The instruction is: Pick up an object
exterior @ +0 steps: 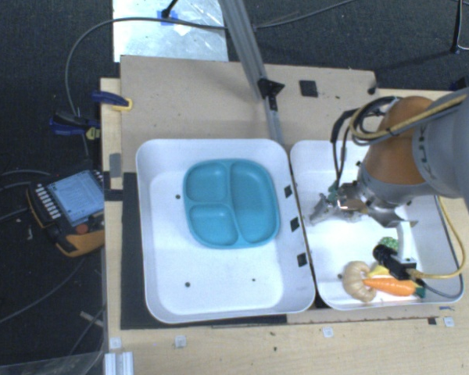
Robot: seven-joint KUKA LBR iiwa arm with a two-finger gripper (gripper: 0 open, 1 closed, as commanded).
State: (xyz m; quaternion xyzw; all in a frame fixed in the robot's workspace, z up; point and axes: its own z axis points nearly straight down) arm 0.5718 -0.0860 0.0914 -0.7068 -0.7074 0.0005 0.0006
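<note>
Carrot lies crosswise (leafy end right).

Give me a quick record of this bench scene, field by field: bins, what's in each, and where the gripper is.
left bin: shallow white bin holding a blue plastic divided plate
right bin: shallow white bin with small items in its near corner
items: orange toy carrot, beige curved piece, small green piece
gripper: over the right bin, near its left wall, apart from the items
held: nothing seen between the fingers
</note>
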